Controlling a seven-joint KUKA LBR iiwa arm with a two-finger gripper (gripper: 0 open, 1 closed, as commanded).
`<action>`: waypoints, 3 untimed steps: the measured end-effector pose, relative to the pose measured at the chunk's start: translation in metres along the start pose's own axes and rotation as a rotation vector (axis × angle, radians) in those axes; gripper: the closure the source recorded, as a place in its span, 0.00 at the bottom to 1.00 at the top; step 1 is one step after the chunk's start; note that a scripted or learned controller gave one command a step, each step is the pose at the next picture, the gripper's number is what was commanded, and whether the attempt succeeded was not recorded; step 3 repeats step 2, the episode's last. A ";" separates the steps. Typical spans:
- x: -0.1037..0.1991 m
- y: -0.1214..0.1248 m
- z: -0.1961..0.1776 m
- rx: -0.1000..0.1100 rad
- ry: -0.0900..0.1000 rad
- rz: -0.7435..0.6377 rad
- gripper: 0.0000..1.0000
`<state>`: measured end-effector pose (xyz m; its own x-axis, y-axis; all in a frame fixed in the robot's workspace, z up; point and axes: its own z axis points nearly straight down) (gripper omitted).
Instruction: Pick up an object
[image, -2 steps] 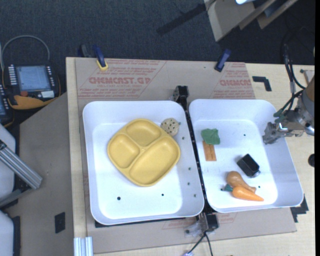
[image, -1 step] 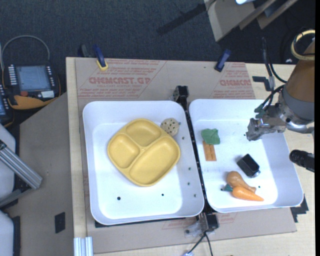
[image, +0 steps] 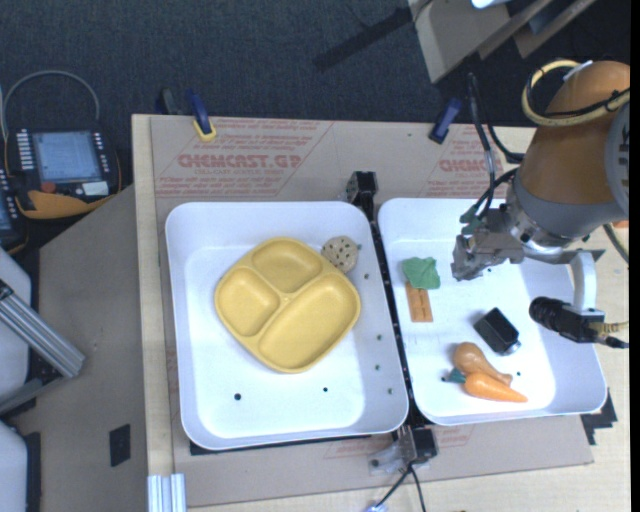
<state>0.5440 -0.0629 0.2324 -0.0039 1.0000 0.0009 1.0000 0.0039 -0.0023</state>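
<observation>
Fingers (image: 470, 262): we cannot tell their spread; nothing visibly held. They hang near the green-topped piece (image: 421, 274), probably lining up a pick.

Robotics lab, test-cell setup. Evidence: industrial arm (image: 570, 150) reaching over a table (image: 260, 150) topped with printed board, held down by clamps (image: 203, 125) at the back edge. Two white bins (image: 190, 330) sit side by side, joined by black brackets (image: 362, 186). Teach pendant (image: 62, 160) with lit screen lies off the table's left, on dark carpet (image: 250, 50). Aluminium extrusion (image: 35, 330) at far left. Cables (image: 480, 110) trail behind the arm. Bin contents are toy food and a plastic plate (image: 288, 315), props rather than kitchenware.
</observation>
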 end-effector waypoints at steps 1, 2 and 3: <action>0.053 0.022 0.000 -0.005 -0.001 0.000 1.00; 0.109 0.022 0.002 -0.004 -0.001 0.001 1.00; 0.109 0.022 0.002 -0.004 -0.001 0.001 1.00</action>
